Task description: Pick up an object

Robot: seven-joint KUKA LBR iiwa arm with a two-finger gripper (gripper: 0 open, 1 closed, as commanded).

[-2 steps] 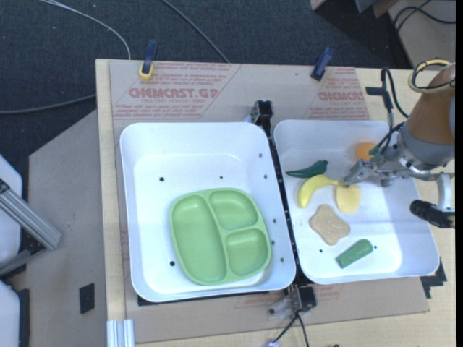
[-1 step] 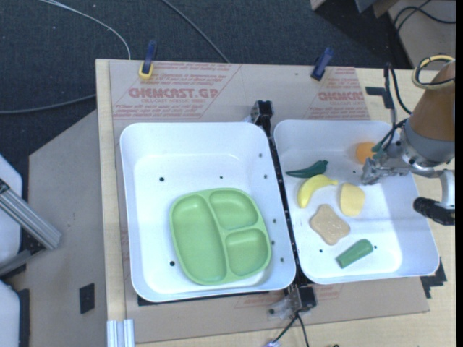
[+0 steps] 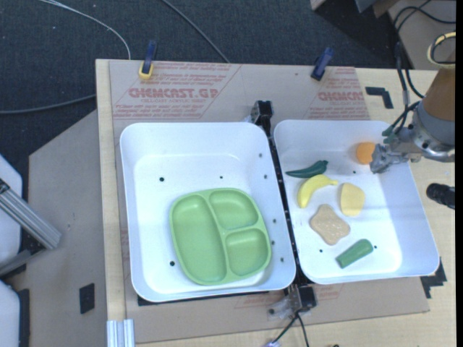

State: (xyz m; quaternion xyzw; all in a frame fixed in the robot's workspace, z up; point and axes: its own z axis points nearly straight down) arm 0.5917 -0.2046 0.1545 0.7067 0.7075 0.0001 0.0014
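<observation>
The right bin (image 3: pixel 405 262) holds several toy foods. An orange piece (image 3: pixel 364 152) lies near its far right side. A dark green pepper (image 3: pixel 307 169), a yellow banana (image 3: pixel 315 189), a pale yellow piece (image 3: pixel 352 199), a tan bread slice (image 3: pixel 330 225) and a green block (image 3: pixel 354 253) lie towards the middle and front. My gripper (image 3: pixel 381 163) hangs over the bin's right side, just right of the orange piece and above the pale yellow piece. The wrist body hides the fingertips.
A green divided plate (image 3: pixel 219 233) lies in the left bin (image 3: pixel 145 194). A black clamp (image 3: pixel 262 111) sits at the back between the bins. Blue clips (image 3: pixel 148 56) (image 3: pixel 323 62) hold the board's far edge. Cables run at the right.
</observation>
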